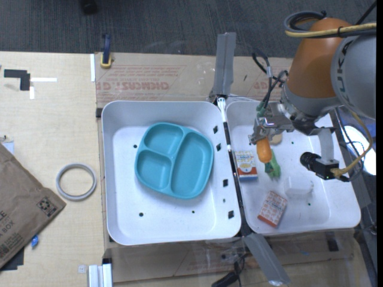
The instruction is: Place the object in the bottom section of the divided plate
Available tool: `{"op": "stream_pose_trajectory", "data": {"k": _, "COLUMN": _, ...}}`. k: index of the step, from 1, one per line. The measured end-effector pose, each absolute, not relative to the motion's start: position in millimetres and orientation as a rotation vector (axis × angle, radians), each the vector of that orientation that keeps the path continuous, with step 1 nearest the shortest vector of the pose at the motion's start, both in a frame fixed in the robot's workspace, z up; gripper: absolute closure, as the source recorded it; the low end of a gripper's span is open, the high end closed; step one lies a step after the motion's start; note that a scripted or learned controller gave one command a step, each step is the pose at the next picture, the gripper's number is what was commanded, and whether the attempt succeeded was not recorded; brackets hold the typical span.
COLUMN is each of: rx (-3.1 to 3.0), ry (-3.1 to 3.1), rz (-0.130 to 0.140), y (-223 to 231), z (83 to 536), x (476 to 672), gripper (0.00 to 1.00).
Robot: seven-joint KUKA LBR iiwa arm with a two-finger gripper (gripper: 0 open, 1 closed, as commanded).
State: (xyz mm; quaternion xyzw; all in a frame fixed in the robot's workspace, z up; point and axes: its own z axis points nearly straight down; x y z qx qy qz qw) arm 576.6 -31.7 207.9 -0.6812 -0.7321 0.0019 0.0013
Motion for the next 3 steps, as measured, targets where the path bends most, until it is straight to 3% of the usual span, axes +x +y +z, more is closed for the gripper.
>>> {"op": "stream_pose_trajectory", "data": {"k": 1, "rx": -2.056, "ry": -2.372, "rz": 0.009, "y": 2.5, "z": 276.0, "x": 595.9, "gripper": 1.0}}
{"op": "stream_pose_trajectory", "data": {"k": 2, "rx": -2.23, "ry": -2.208, "rz": 0.012, "y": 69.0, "z": 206.1, "x": 599.3, "gripper": 1.0}}
{"op": "stream_pose_trajectory", "data": {"k": 3, "rx": -2.23, "ry": -2.208, "rz": 0.012, "y": 69.0, "z": 206.4, "x": 599.5, "gripper": 0.0}}
